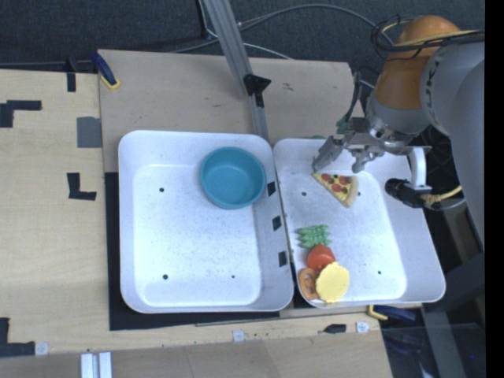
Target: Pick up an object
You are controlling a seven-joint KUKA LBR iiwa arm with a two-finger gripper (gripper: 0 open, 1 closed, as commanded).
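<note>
My gripper [343, 162] hangs over the far part of the right bin [409, 250], fingers spread open, one finger [324, 157] to the left and one to the right. Just below it lies a toy pizza slice [339, 186], flat on the bin floor, with nothing between the fingers. Nearer the front of the same bin sit a green leafy piece [313, 234], a red tomato-like piece [320, 257], and a yellow piece [333, 282] resting on an orange slice [307, 282].
A blue bowl [231, 177] stands at the far right of the left bin [157, 242]. A slanted metal pole [232, 42] crosses above the divide between bins. The arm's grey body and orange band [409, 61] fill the upper right.
</note>
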